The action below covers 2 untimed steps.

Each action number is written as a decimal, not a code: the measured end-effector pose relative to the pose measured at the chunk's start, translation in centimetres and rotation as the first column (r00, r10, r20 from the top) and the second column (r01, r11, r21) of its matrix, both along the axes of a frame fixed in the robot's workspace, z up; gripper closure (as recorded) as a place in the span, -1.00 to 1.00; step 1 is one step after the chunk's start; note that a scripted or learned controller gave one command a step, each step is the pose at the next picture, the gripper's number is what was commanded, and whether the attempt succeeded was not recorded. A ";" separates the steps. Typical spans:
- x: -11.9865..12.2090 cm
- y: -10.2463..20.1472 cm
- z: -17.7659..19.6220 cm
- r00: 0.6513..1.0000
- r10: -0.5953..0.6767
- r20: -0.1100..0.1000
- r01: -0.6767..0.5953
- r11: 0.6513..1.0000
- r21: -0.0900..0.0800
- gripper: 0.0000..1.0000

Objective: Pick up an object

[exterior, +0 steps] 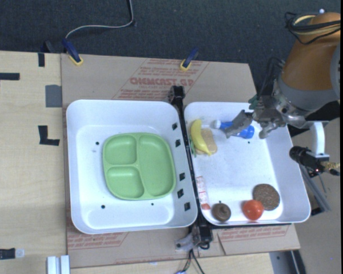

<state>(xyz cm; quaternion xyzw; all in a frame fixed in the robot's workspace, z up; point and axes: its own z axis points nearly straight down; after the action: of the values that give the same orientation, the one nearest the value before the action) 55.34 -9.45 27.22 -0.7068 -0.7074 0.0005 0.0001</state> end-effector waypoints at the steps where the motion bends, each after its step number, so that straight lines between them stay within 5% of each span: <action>1: 6.1 2.6 -7.3 1.000 0.000 -0.002 0.000 1.000 0.001 -1.00; 2: 10.0 4.2 -8.8 1.000 0.001 0.000 -0.001 1.000 0.000 -1.00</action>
<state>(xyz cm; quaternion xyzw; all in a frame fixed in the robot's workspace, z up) 65.38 -5.21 18.37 -0.7064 -0.7078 0.0005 0.0004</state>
